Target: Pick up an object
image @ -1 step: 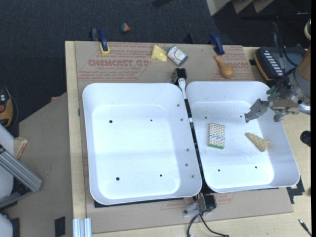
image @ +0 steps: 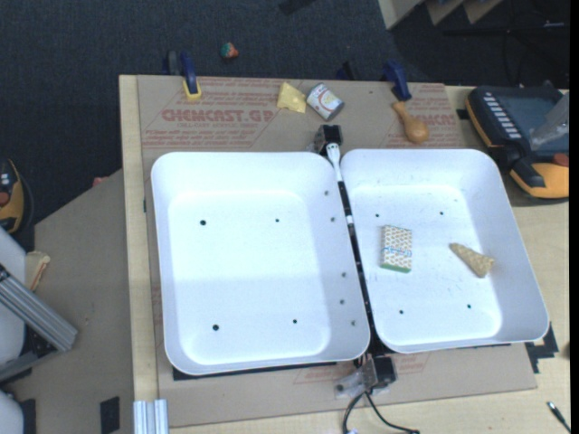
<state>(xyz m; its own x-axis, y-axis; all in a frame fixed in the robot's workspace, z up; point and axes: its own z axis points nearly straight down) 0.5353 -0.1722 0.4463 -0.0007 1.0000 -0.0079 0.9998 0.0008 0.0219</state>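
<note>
I have 2 candidates, both in the right bin. The small patterned box lies flat near the bin's middle, its long axis running near-to-far with barely any tilt. The tan wedge-shaped piece lies to its right, apart from it, with its long axis slanting from far-left to near-right. Since the arm reaches in from the right, I judge the wedge the closer pick and the box the squarer, easier one to close across its short sides.

How the fingers stand I cannot tell.

Nothing crowds either thing, and both lie clear of the bin walls. The left bin sits alongside, the 2 rims touching. On the counter beyond the bins lie a yellow scrap, a small carton and a brown knob-like piece, all well out of the way.
</note>
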